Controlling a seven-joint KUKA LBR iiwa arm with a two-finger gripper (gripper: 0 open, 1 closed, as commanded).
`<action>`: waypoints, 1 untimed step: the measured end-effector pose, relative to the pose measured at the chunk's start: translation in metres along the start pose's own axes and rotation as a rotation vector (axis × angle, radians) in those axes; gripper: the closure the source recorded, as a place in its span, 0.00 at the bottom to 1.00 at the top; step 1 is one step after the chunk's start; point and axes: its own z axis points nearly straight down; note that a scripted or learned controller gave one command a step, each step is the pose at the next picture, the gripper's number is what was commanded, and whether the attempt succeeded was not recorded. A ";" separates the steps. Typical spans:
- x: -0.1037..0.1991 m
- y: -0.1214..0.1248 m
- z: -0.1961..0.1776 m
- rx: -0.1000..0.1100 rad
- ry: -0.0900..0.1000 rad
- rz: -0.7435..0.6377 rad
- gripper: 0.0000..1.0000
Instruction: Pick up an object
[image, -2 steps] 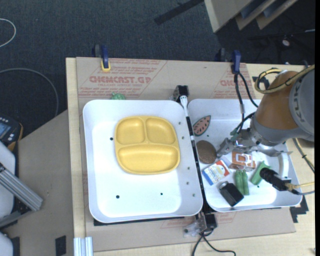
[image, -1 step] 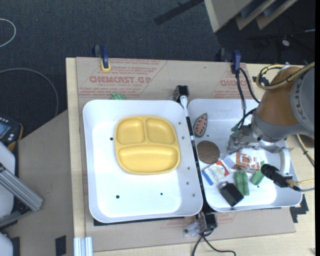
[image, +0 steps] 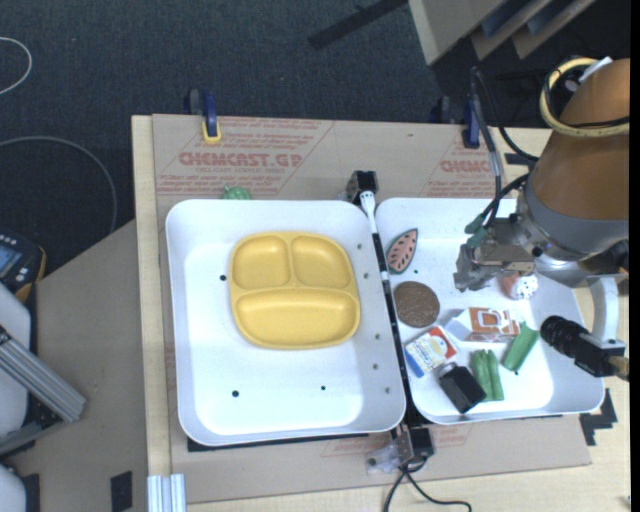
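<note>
Lowest in view, a black block (image: 461, 388) lies at the near edge of the right bin (image: 440, 225), with 2 green pieces (image: 488, 374) beside it; packets (image: 431, 351), a brown disc (image: 416, 303) and a leaf-shaped slice (image: 402, 250) crowd that bin's left half as candidate picks. The gripper (image: 482, 268) hangs over the bin's middle, right of the disc, apparently nothing in it; the shadowed view does not show its spread. Left of this bin, a yellow divided plate (image: 294, 290) sits alone.
</note>
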 end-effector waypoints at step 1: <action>-0.083 -0.012 -0.119 -0.001 -0.008 0.016 1.00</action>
